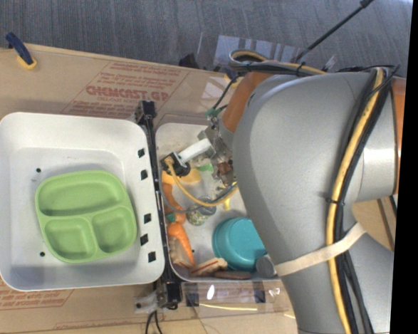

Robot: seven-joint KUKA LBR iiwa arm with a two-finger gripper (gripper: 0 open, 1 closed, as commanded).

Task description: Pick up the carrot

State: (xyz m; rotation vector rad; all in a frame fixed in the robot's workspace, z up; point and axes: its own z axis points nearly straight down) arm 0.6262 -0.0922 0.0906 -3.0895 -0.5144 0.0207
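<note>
The carrot (180, 238) is an orange piece lying against the left wall of the right bin (170, 133), near its front. Another orange piece (170, 187) lies further back along the same wall. My gripper (214, 172) is low inside the right bin, at its back half, behind and to the right of the carrot. The big grey arm covers most of it. I see nothing orange held in it.
A teal bowl (236, 244) sits at the front of the right bin, right of the carrot. A tan and pink item (212, 268) lies along the front wall. The left bin (8, 184) holds a green divided plate (86, 215).
</note>
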